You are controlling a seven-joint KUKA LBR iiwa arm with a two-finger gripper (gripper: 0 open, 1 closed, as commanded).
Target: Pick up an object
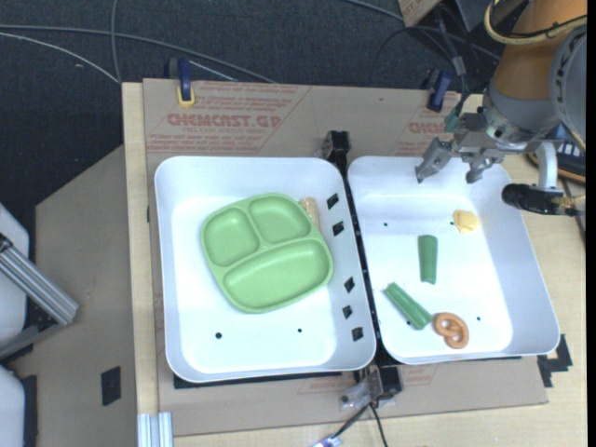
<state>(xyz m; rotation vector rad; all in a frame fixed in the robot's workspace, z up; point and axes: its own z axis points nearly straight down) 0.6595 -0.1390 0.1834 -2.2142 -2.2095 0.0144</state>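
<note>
I'm seeing the gripper [455, 160] hanging spread open and empty over the right bin's [521, 338] far edge, well apart from the yellow piece [466, 221], which looks small and may be slipping aside if the fingers close off-centre.

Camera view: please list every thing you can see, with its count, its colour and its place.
Bins: two, white, side by side on the bench.
Divided plate: one, green, in the left bin.
Cylinders: two, green, in the right bin.
Yellow piece: one, right bin, upper part.
Pretzel: one, orange-brown, right bin, near the front edge.
Clamps: two, blue, at the board's far edge.
Gripper: one, grey, open, above the right bin's far edge, holding nothing.
</note>
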